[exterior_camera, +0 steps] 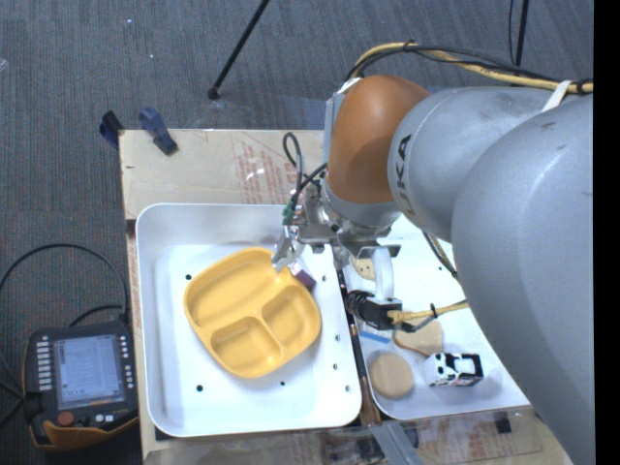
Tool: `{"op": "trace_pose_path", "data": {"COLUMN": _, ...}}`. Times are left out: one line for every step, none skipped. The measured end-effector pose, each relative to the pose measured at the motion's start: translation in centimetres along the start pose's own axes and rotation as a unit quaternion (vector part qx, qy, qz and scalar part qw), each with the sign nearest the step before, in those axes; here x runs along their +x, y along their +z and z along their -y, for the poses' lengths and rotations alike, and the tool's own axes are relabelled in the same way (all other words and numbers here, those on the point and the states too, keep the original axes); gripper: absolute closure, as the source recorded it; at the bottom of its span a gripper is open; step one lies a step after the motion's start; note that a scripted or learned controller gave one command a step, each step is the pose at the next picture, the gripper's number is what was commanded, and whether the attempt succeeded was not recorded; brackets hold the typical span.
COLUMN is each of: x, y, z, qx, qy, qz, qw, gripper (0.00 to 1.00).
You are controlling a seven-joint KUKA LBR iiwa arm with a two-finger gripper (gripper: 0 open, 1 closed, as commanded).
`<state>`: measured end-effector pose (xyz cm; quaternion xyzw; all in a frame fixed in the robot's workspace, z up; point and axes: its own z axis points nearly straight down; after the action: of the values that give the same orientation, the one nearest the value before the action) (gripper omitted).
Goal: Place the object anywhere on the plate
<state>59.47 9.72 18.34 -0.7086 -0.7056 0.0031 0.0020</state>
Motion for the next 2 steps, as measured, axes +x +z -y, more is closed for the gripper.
{"op": "trace_pose_path", "data": {"x": -0.9, "y": 0.0, "z": 4.5, "qx": 0.001, "qy": 0.001, "qz": 0.000, "qw": 1.0000, "gripper": 0.00}}
{"op": "trace_pose_path", "data": {"x": -1.8, "y": 0.0, "z": -0.2, "qx": 0.000, "qy": 0.153, "qz": 0.000, "qw": 0.9883, "gripper": 0.00}}
